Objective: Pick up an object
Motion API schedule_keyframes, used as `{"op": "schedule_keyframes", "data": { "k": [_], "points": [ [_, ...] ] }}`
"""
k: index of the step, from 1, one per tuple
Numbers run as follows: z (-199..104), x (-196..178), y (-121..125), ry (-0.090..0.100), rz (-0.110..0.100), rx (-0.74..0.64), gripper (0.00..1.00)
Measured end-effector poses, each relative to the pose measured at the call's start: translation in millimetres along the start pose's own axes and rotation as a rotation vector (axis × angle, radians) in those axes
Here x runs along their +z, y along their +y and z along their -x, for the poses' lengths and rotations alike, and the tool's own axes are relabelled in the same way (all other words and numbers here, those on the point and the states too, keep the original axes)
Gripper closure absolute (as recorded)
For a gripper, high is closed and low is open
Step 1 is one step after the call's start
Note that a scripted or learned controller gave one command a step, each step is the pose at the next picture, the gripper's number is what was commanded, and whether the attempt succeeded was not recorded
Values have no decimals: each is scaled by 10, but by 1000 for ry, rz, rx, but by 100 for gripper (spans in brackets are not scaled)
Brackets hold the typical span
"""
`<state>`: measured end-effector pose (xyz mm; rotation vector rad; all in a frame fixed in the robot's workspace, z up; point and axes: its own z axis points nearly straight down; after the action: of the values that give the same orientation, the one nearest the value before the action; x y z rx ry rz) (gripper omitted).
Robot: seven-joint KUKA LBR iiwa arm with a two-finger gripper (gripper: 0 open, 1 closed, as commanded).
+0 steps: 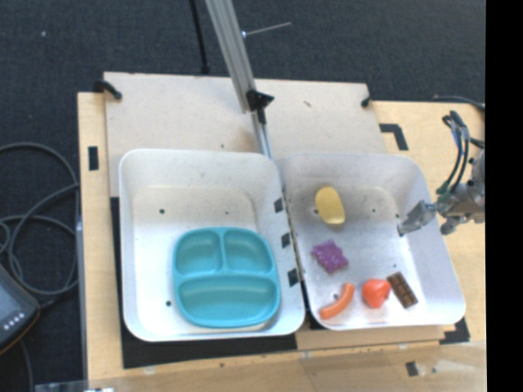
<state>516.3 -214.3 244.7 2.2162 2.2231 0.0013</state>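
Taking the right-hand bin [425,186] as the landmark: along its near edge lie three small pieces in a loose row, an orange carrot-like piece [337,300] toward the near-left corner, a red-orange tomato-like piece [375,292] beside it, and a brown bar [402,290] just beside that, toward the right wall. They seem to have settled where the floor curves up to the near rim, which is likely why they cluster there. A little farther in, left of the bin's middle, sits a purple knobbly piece [330,256], and beyond it, toward the far wall, a yellow rounded piece [330,206] lies apart from everything else. Any of these five could serve as the object to pick; the yellow one stands clearest of neighbours and walls, so it looks the easiest target.

To the left of this bin, the second bin [139,178] holds a teal divided plate [225,278] in its near half.

The gripper [418,217] hangs at the right bin's right wall, about level with the yellow piece, and touches no object. Nothing is seen in it, but whether it is open I cannot tell: it is small, blurred and partly cut off at the right. Behind the bins a metal pole [230,43] rises from the back of the bench.
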Motion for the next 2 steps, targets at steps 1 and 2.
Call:
{"op": "schedule_keyframes", "data": {
  "k": [1, 2],
  "points": [
    [0, 0, 0, 0, 0, 1, 0],
    [-17, 429, 39, 0, -4, 2, 0]
  ]
}}
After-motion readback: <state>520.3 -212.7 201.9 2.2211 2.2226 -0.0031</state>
